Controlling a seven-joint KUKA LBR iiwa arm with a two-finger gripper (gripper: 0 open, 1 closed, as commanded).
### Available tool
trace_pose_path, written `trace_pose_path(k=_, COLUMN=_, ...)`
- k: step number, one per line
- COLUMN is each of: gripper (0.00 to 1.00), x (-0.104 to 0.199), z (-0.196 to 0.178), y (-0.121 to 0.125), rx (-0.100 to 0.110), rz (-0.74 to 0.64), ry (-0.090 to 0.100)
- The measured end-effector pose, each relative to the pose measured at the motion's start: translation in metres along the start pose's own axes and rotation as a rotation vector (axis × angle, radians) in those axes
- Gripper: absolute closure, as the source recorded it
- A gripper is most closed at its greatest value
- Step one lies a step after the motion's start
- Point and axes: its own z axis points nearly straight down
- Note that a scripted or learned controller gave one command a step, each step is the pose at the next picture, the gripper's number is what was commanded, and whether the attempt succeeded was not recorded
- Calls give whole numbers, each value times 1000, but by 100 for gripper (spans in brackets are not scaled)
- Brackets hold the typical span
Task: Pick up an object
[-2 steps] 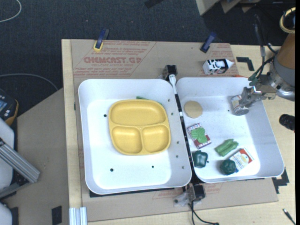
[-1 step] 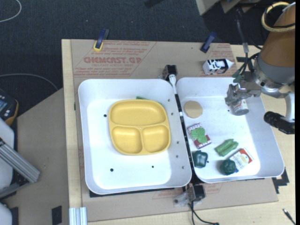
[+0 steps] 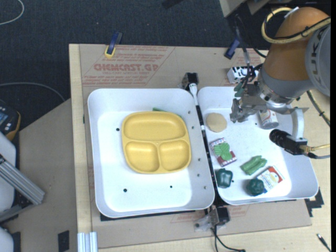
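Objects for picking lie loose in the right bin (image 3: 310, 185), and the nearest to the hand (image 3: 242, 109) is a round tan cookie-like disc (image 3: 216, 122), sitting on the bin floor near the inner wall, just to the left of the hand and apart from it. Whether the hand is released or clenched I cannot tell; nothing can be seen caught in it, so I would not count anything as held. To do this step well, my judgement is that the arm should centre itself straight over one isolated piece before descending, and the disc is a fair choice, since it has bare floor all round it; it is flat, though, so the grip would need to close low against the floor and across its width. The pieces toward the front of the bin lie closer together and risk being nudged. By count: two white bins, the left bin (image 3: 105, 188) holding one yellow three-compartment tray (image 3: 156, 140) with a sliver of something green (image 3: 159, 109) behind it; in the right bin, one tan disc, one packet with a green picture (image 3: 222, 151), one light green pod-like piece (image 3: 253, 164), two dark green pieces (image 3: 224, 178) (image 3: 255, 187), one small red and white packet (image 3: 271, 177), and one pale item (image 3: 267, 119) beside the hand, too hidden to name.
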Motion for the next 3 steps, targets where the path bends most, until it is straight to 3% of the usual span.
trace_pose_path(k=1, gripper=100, x=44, z=-5, y=-9, rx=-1, rz=1, ry=0)
trace_pose_path(k=3, gripper=100, x=29, z=4, y=-7, rx=-1, rz=8, ry=-3)
